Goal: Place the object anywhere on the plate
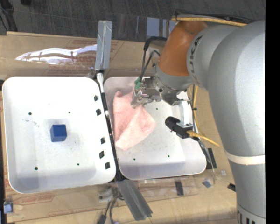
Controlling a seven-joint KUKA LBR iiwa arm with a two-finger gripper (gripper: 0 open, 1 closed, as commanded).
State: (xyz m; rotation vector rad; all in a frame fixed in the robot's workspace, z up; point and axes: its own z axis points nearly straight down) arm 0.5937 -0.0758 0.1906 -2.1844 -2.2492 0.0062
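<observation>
Nearest you, the blue cube sat alone in the left bin. Beyond its dividing wall, a pink cloth lay in the right bin. At the cloth's far edge the gripper hung; its pinch you couldn't judge.

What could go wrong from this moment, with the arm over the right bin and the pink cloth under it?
1. The gripper sits at the top edge of the pink cloth; soft fabric could slip out or drag when lifted.
2. I see no plate in either bin, so a placing target may be missing.
3. The blue cube lies far away in the left bin, so the arm may be working on the wrong thing.
</observation>
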